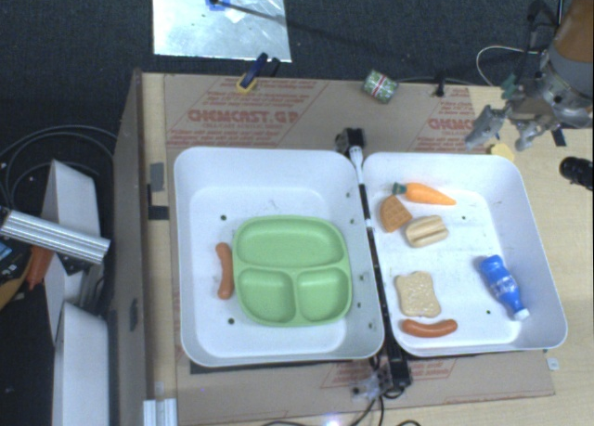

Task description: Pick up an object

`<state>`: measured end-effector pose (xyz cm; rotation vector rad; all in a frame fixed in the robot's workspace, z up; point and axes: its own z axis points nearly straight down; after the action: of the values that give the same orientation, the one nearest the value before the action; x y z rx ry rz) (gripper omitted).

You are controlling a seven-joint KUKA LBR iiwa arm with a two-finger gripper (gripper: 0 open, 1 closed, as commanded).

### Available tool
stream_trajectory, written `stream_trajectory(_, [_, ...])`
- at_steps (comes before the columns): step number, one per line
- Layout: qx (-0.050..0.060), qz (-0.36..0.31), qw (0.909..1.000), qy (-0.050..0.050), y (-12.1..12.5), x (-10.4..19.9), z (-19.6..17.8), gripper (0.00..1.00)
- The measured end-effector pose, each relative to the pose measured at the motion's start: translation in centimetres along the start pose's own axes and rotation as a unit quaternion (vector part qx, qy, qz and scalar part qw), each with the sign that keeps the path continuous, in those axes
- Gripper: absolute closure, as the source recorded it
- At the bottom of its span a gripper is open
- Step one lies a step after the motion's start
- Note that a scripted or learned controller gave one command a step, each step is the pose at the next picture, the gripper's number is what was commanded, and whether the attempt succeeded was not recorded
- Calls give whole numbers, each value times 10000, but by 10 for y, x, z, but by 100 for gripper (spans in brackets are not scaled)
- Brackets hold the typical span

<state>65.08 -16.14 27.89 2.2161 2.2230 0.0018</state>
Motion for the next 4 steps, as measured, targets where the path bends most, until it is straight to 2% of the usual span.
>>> stream_trajectory(1, [-55,15,10000,-30,7,-28,179,0])
stream_trajectory(2, [13,12,10000,-1,-67,-45,195,0])
stream_trajectory(3, [10,12,10000,4,-103,-45,194,0])
stream_trajectory(4, [12,10,10000,6,-124,-37,194,0])
